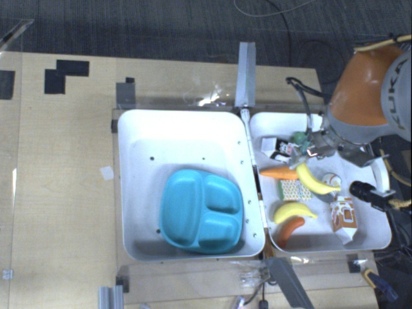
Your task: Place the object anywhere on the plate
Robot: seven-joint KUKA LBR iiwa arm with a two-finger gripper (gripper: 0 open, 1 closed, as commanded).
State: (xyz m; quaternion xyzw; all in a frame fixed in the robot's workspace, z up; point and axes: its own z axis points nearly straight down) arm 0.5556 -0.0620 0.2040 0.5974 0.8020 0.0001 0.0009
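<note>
Two white bins are seen side by side on the wooden bench (58, 192). In the left bin (138, 140) a blue plate (201, 209) with three compartments is lying towards the near side, and nothing is placed on it. The right bin (380, 237) holds the loose things. A carrot (278, 172) is lying near the wall between the bins, and a banana (315, 181) is curved just beside it. Below the carrot a small checkered packet (291, 190) is found, and lower still a second banana (294, 211) is resting against a red-orange sausage-shaped thing (290, 229). A small carton (343, 216) is tilted at the right part of this bin, and a black and white item (278, 148) is seen at the far left corner. The arm (370, 95) is reaching in from the right, with its orange band above the far part of the right bin. The gripper (306, 145) is lowered close above the upper end of the first banana; whether it is wide, narrow or holding something cannot be told, since it is too small and cluttered.
</note>
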